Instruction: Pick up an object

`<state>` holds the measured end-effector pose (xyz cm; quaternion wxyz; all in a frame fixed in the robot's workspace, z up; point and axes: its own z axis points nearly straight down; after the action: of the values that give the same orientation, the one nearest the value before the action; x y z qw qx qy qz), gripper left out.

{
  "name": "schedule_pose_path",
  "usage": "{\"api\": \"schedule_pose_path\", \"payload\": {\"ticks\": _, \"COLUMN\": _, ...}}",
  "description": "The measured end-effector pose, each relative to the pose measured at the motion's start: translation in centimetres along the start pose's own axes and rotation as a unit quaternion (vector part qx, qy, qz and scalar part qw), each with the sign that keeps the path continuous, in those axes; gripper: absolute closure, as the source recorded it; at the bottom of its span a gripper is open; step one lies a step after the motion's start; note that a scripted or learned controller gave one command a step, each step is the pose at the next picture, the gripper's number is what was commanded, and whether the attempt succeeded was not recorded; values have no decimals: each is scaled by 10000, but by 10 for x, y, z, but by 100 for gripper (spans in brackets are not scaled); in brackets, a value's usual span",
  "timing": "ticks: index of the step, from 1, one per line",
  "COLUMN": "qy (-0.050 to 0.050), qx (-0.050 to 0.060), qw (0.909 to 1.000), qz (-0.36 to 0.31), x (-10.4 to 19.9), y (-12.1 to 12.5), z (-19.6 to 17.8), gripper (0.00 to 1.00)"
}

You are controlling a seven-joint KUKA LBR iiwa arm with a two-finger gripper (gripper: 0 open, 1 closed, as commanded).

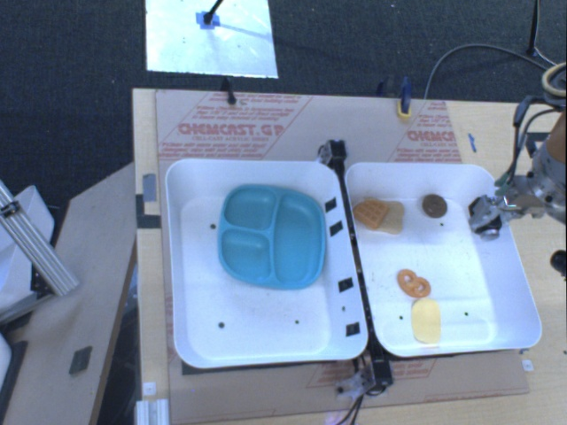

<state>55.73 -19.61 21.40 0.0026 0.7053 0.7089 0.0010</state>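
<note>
Overhead, the gripper (486, 215) hangs at the right bin's (514, 277) far rim; whether its grasp is open or holding anything cannot be told. Four pickable objects lie inside: one waffle (379, 215), one brown disc (434, 205), one pretzel (413, 283), one yellow piece (426, 321). Descending here could strike the bin wall and miss them all; a blue divided plate (271, 236) sits in the left bin (195, 264).

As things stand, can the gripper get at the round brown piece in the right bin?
Probably yes. The gripper sits at the right bin's right edge, and the round brown piece lies alone with bare floor between them.
</note>
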Motion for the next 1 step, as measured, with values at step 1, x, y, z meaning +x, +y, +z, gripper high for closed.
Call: {"api": "schedule_pose_path", "payload": {"ticks": 1, "qy": 2, "qx": -2, "qw": 10000, "qz": -6, "x": 0, "y": 2, "z": -53, "gripper": 100}}
